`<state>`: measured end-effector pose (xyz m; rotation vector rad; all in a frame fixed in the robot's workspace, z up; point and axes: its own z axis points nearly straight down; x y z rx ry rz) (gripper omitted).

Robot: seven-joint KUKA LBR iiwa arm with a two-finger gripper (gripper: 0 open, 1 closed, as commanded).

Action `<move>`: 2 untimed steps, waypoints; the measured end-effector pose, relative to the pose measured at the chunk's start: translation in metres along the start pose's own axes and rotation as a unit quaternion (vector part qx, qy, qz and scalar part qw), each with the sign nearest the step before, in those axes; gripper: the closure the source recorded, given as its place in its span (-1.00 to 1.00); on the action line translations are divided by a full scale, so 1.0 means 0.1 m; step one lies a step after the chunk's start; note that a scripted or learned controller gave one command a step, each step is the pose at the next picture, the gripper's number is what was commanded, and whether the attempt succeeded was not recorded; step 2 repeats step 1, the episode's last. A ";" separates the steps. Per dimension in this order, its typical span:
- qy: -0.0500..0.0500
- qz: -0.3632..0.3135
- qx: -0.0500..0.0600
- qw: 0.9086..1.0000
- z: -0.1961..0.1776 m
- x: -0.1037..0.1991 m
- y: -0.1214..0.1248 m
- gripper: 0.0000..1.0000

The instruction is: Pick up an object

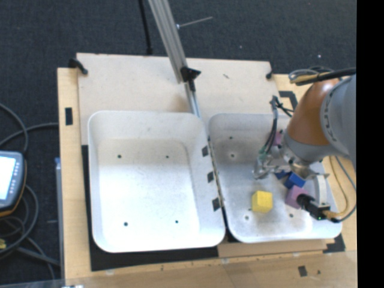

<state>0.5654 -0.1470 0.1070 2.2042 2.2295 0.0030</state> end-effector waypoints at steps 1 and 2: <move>0.000 -0.001 0.001 1.000 0.01 0.00 -0.01 -1.00; 0.000 -0.001 0.001 1.000 0.01 0.00 -0.01 -1.00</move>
